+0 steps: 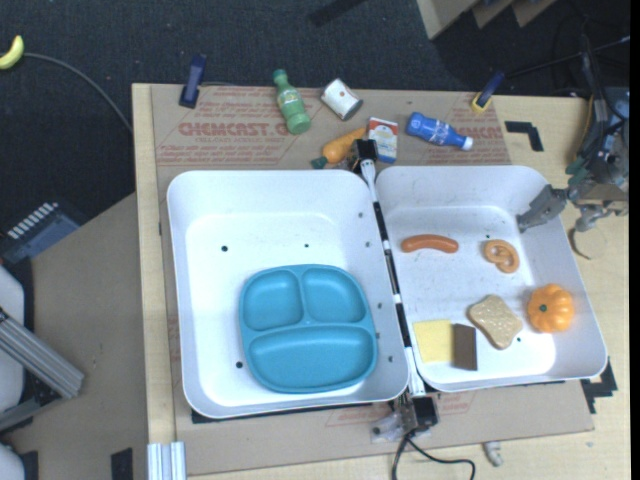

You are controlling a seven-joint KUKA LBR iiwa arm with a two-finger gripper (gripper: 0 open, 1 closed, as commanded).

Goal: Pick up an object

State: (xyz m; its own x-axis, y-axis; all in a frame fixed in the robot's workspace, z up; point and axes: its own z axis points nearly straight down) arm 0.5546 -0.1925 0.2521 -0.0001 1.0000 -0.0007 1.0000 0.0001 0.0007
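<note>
- At the far right rim of the right white bin (pixel 470 183), the grey two-finger gripper (pixel 540 211) hangs low; whether its jaws are parted or closed cannot be told, and nothing shows between them.
- Nearest, just left and below, lies a small brown pretzel (pixel 501 255).
- Further left rests a reddish sausage (pixel 430 244).
- Below the gripper, by the right wall, sits an orange pumpkin toy (pixel 550 308).
- Beside it lie a tan bread slice (pixel 496 320), then a yellow cheese square (pixel 433 340) touching a dark brown chocolate block (pixel 464 347).
- Well apart, the left white bin (pixel 200 208) holds a blue divided plastic plate (pixel 306 326).
- Beyond both bins, on the brown board, lie a green bottle (pixel 292 102) and a blue bottle (pixel 438 131).
</note>
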